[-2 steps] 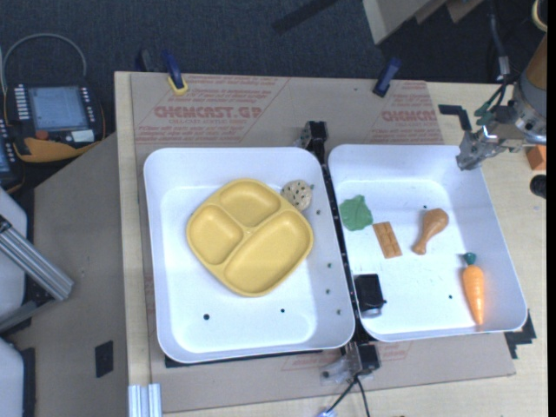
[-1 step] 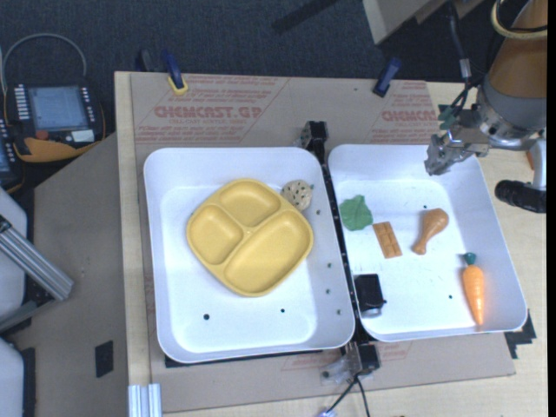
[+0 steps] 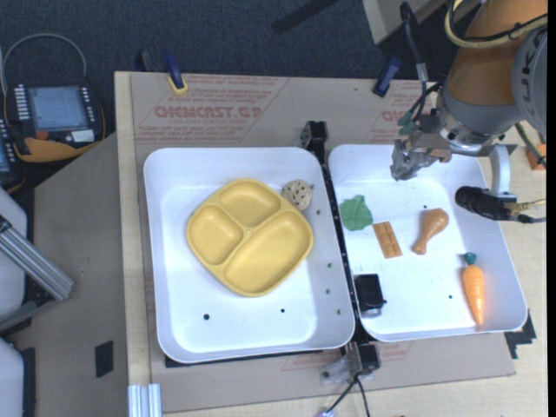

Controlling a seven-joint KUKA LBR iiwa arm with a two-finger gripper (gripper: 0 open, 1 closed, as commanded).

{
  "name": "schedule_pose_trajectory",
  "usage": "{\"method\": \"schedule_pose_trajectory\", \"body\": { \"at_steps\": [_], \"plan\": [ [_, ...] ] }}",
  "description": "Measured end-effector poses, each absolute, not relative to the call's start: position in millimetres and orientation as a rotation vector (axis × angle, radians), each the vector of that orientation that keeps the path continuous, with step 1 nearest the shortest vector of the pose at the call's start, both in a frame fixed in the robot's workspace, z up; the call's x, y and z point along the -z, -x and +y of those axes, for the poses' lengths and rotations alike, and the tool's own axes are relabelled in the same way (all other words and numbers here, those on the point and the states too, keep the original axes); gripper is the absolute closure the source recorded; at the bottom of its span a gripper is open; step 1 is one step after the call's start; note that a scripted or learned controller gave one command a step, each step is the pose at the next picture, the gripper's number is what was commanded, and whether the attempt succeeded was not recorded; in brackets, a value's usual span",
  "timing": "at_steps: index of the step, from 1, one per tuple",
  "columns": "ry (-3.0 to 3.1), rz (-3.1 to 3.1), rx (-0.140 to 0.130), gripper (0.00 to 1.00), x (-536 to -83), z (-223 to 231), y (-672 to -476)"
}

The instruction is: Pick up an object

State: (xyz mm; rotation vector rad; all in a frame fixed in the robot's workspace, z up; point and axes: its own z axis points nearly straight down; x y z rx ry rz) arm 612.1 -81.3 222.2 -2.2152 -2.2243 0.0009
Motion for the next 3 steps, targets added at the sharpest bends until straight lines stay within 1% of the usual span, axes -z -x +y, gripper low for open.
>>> {"method": "schedule_pose_trajectory", "body": {
  "at_steps": [1, 2, 3],
  "plan": [
    [2.216, -2.224, -0.002, 1.0, -215, -24, -605.9],
    [2.217, -2.223, -0.002, 1.0, -215, 18, -599.9],
    [2.217, -2.226, 0.002, 1.0, -229, 69, -588.1]
  ]
}}
